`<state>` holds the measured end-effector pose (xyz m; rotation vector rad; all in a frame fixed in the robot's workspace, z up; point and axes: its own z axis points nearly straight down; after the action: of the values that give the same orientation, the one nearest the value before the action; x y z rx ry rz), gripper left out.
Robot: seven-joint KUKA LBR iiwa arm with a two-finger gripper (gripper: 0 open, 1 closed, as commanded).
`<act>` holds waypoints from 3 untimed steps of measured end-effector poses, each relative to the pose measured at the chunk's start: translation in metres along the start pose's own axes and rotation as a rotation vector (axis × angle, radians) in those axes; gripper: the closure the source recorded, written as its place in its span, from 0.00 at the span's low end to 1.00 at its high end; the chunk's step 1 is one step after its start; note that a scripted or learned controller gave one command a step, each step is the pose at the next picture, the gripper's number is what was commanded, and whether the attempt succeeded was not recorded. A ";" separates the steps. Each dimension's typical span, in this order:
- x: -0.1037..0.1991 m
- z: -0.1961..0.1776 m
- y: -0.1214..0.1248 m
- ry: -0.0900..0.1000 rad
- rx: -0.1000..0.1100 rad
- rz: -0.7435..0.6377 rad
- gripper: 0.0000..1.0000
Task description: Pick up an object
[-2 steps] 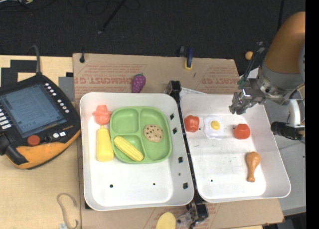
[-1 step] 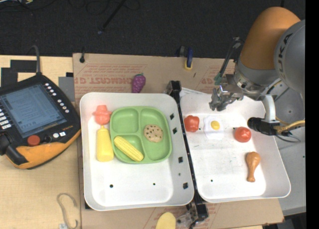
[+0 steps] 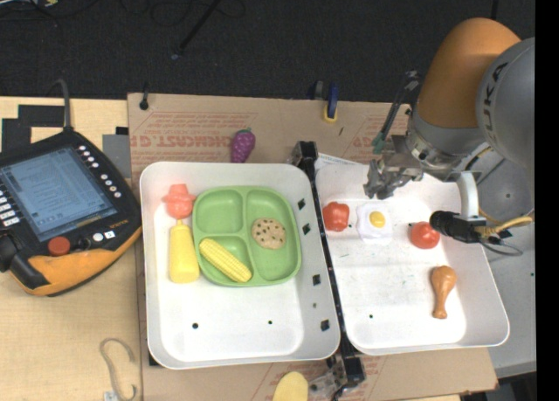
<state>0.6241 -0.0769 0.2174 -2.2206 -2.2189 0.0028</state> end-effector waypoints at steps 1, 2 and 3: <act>0.000 -0.012 0.011 0.000 -0.003 -0.003 1.00; 0.008 -0.001 0.001 0.000 0.001 -0.001 1.00; 0.006 0.000 0.004 -0.001 -0.001 0.000 1.00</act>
<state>0.6278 -0.0712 0.2176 -2.2215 -2.2202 0.0021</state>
